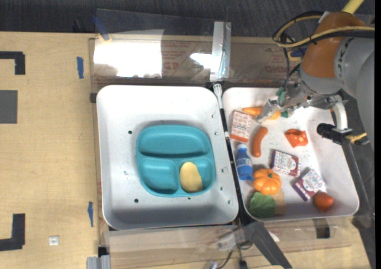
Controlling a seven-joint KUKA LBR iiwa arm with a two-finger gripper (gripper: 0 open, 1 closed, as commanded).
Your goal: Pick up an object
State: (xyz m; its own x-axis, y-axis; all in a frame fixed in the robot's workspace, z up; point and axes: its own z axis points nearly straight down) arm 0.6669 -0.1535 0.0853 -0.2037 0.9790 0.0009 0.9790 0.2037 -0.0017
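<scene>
Green toy (262,203) lies nearest; hand (277,106) over right bin (345,169), grip state unclear.

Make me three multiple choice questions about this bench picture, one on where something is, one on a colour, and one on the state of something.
1. Where does the yellow potato lie?
A. In the right bin among the toys
B. In the lower right compartment of the tray in the left bin
C. On the cardboard bench

2. What colour is the divided tray?
A. Teal
B. Red
C. Black

3. Where is the hand right now?
A. Over the left bin
B. Off the bench, above the floor
C. Low over the upper part of the right bin, beside the carrot

Answers
1. B: the potato sits inside the tray's lower right section.
2. A: the tray is plainly teal against the white left bin.
3. C: the hand sits at the right bin's top edge, next to the carrot.
</scene>
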